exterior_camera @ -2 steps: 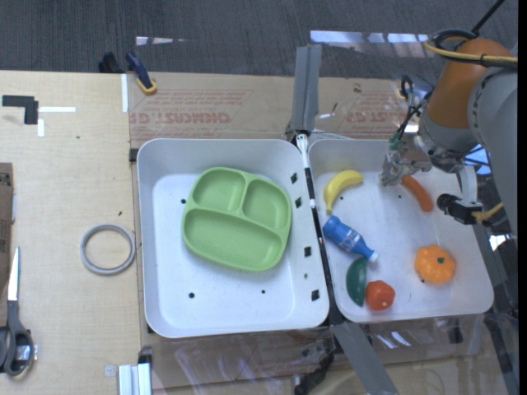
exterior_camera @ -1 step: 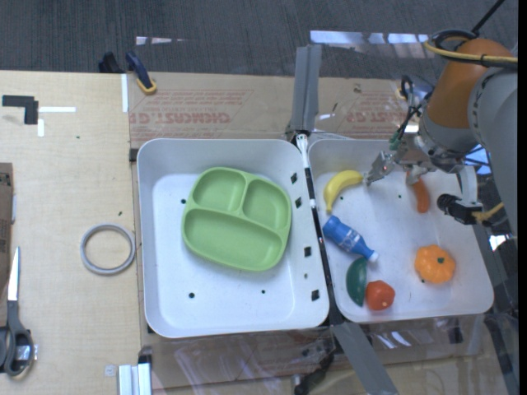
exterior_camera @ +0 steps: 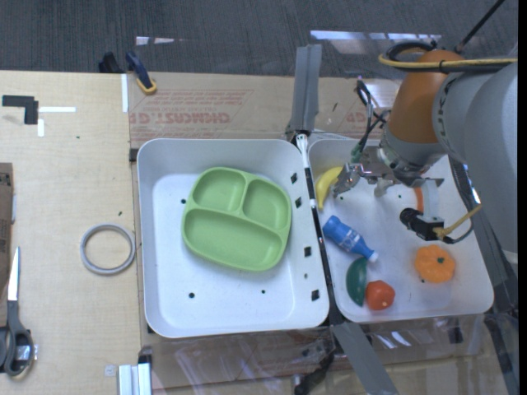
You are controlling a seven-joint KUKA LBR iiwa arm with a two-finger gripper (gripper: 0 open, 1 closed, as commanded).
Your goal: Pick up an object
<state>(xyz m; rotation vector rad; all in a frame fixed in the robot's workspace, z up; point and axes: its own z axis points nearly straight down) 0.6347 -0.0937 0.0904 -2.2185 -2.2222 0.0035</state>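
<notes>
1. Several small objects lie in the right bin (exterior_camera: 461,303): a yellow banana (exterior_camera: 326,183) at its upper-left corner, a blue bottle (exterior_camera: 347,238) with a white cap below that, a green vegetable (exterior_camera: 356,281) touching a red tomato (exterior_camera: 380,295) near the bin's front edge, and an orange fruit (exterior_camera: 434,264) toward the right.
2. The gripper (exterior_camera: 365,177) sits low over the upper part of the right bin, just right of the banana. Whether its jaws are apart or together cannot be told from this angle, and nothing is visibly between them.
3. The arm (exterior_camera: 449,97) comes in from the right, its orange band above the wrist, with black and yellow cables looping beside it.
4. The left bin (exterior_camera: 156,245) holds a green divided plate (exterior_camera: 239,217) with three compartments, lying flat near its middle.
5. On the wooden bench left of the bins lie a grey tape ring (exterior_camera: 108,248) and, at the lower-left edge, a pair of scissors (exterior_camera: 14,336).
</notes>
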